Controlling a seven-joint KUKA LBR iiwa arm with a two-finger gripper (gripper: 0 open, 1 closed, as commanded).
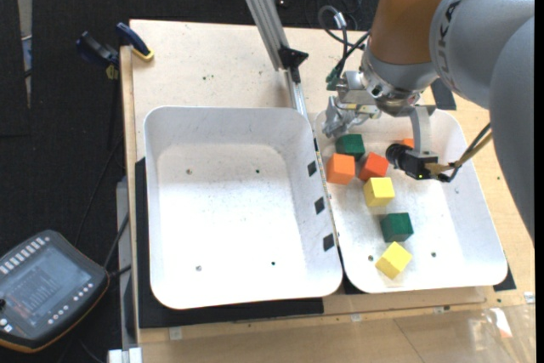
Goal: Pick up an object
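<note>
A: OK, where's the gripper (340, 121)?
B: Upper right of the frame, low over the far end of the right bin (476, 221). Can't tell its state from this angle.
A: Blocks?
B: All in the right bin. Green block (349, 144) just under the gripper, orange block (341, 168) beside it, red block (373, 166), yellow block (379, 190), another green (396, 226), another yellow (393, 259).
A: Left bin (170, 157)?
B: Center-left of the frame.

Partial "KUKA" lettering shows on the grey arm (476, 21); nothing else legible
</note>
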